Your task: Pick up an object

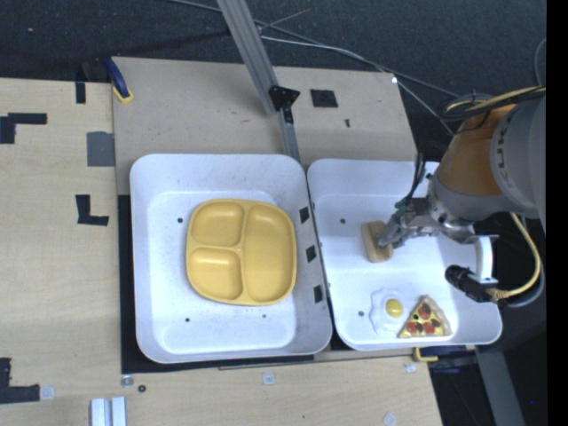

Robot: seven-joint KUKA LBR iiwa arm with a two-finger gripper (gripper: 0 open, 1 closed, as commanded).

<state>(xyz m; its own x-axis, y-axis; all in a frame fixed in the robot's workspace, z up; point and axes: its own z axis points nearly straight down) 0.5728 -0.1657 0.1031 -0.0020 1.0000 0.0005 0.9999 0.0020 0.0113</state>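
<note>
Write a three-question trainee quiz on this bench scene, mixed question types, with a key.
1. True or false: the yellow divided plate lies in the right bin.
2. Which item is the gripper nearest? A) fried egg B) tan block C) pizza slice
3. Fill in: the pizza slice lies directly to the ____ of the fried egg in the camera view.

Key: 1 false, it lies in the left bin; 2 B; 3 right.
</note>
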